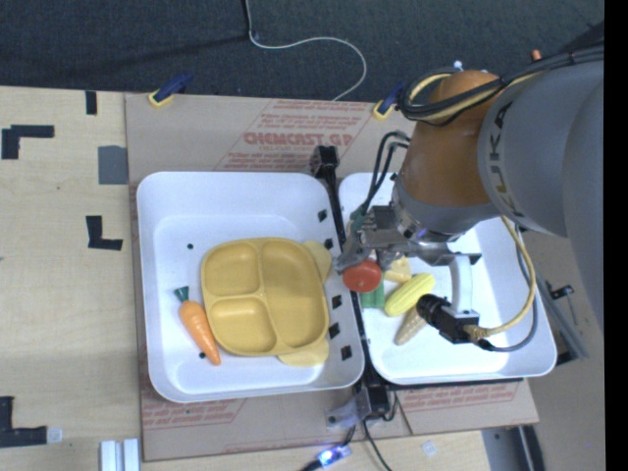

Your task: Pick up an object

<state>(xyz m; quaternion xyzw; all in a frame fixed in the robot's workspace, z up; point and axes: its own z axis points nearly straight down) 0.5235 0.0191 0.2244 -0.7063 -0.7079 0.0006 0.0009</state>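
Arm is reached in from the right, wrist low over the left side of the right bin [535, 361], next to the divider between the two bins. Gripper [378, 253] is mostly hidden under the wrist housing; whether it is spread or closed cannot be told.

Candidate objects in the right bin, clustered just near of the gripper: red tomato-like piece [362, 277] right at the gripper's tip, yellow corn [408, 293] just beside it to the right, a pale cone-shaped piece [407, 330] nearer the front, a bit of green [370, 298] under the tomato.

Left bin [157, 214] is seen with a yellow divided plate [263, 295] and a carrot [199, 328] beside its left edge; both well apart from the gripper.

Progress judged: approach done, gripper down at the pile. Nothing is seen lifted or held between fingers. Grasp confirmation and lift are left.
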